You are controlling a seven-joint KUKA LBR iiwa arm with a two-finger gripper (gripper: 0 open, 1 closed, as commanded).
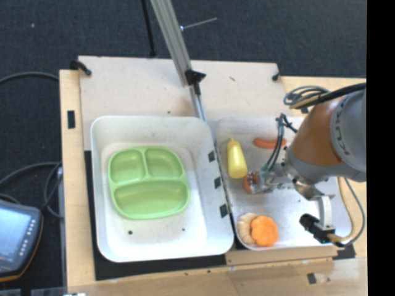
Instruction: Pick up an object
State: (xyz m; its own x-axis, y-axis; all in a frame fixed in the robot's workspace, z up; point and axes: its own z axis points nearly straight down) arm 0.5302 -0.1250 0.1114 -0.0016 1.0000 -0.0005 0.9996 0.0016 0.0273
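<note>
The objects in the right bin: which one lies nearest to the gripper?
The small reddish-brown object lies right beside the gripper. The yellow bottle, orange sausage and orange fruit lie farther off.

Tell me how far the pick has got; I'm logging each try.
Nothing looks picked yet. The yellow bottle, the orange sausage and the orange toy all lie on the floor of the right bin. In hand: the gripper is down in that bin beside the bottle, near something small and reddish; whether it has a grip I cannot tell. Left: gripping one object and lifting it. The green tray sits in the left bin.
</note>
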